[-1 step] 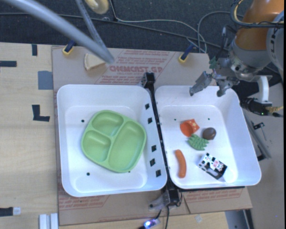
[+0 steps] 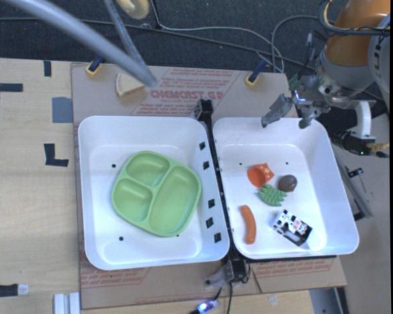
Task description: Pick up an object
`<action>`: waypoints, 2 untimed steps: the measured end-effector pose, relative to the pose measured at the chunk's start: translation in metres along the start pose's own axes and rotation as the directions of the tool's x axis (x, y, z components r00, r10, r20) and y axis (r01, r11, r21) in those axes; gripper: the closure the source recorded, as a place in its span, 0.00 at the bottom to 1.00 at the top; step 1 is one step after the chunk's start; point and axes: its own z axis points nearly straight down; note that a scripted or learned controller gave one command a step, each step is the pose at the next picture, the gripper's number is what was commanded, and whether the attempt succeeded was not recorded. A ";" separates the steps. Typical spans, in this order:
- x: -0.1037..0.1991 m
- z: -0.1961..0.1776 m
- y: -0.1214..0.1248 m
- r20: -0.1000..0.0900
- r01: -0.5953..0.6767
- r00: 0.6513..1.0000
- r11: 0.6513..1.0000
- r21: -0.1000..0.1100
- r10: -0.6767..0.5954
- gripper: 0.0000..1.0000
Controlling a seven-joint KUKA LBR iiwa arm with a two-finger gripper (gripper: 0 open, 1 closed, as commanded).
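Two bins: the left bin (image 2: 95, 175) and the right bin (image 2: 327, 175) sit side by side on the surface (image 2: 26, 175), sharing a middle wall.
Arm: grey with an orange band (image 2: 363, 8), it reaches in at the surface's far right corner.
Green tray (image 2: 157, 191): a divided plate lying flat in the middle of the left bin, alone there.
Gripper (image 2: 288, 113): it hangs above the far rim of the right bin, well apart from every item; the fingers (image 2: 273, 116) look spread and released, with nothing between them.
Sausage (image 2: 248, 224): an orange piece lying lengthwise near the bin's middle wall, toward the near edge, with free space on both long sides.
Black-and-white block (image 2: 291, 227): tilted, near the bin's near right corner.
Green leafy piece (image 2: 272, 195): at the bin's centre, just beside the brown ball (image 2: 287, 183) and close under the red piece (image 2: 261, 174).
Step in hand: approach; no object is chosen by contact yet.
Doing it well: I judge the sausage or the block the safer picks, since each stands apart; the three central pieces crowd one another. Descend straight over the chosen item's middle, span its narrow width, and close only once low enough.
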 end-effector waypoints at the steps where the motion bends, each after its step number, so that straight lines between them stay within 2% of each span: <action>1: -0.006 0.054 0.007 0.001 0.000 1.000 1.000 0.005 0.000 0.00; 2: -0.012 0.113 0.012 0.001 0.000 1.000 1.000 0.006 0.000 0.00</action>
